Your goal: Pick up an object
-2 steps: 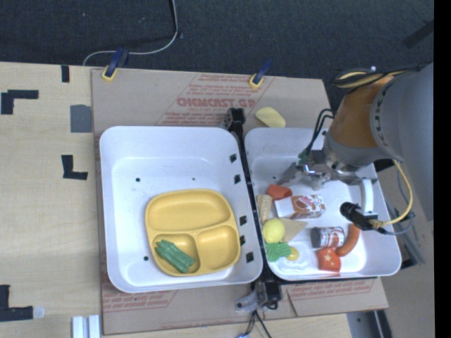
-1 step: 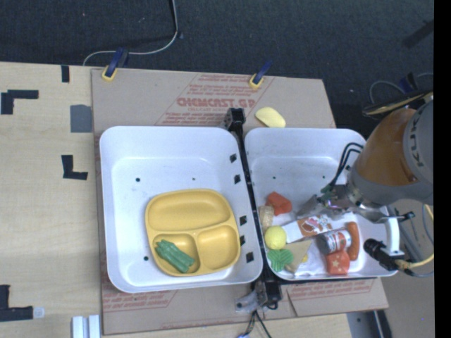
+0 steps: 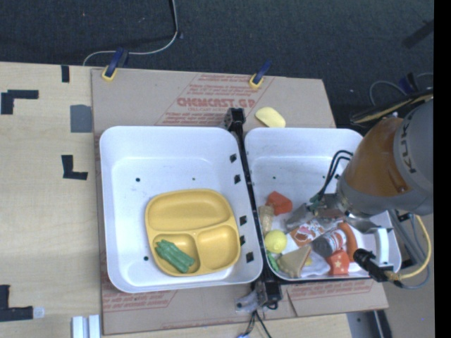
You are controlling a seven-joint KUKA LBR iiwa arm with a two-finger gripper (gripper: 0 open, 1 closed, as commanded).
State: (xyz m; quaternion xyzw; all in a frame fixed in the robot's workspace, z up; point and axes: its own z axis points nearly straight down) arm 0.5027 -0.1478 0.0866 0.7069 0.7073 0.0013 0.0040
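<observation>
The right bin (image 3: pixel 296 150) holds a heap of small things along its front half. Among them are an orange-red piece (image 3: pixel 280 203), a yellow ball (image 3: pixel 275 241), a tan wedge (image 3: pixel 296 260) and red and white items (image 3: pixel 340 248). My gripper (image 3: pixel 312 211) is low over the middle of this heap, just right of the orange-red piece. The grey arm with its orange band (image 3: pixel 380 160) comes in from the right and hides the bin's right side. I see nothing lifted clear of the heap.
The left bin (image 3: pixel 141 153) carries a yellow divided plate (image 3: pixel 194 217) with a green item (image 3: pixel 174 255) in its front-left compartment. A yellow object (image 3: pixel 270 117) lies on the cardboard behind the right bin. Clamps (image 3: pixel 109 70) hold the cardboard's far edge.
</observation>
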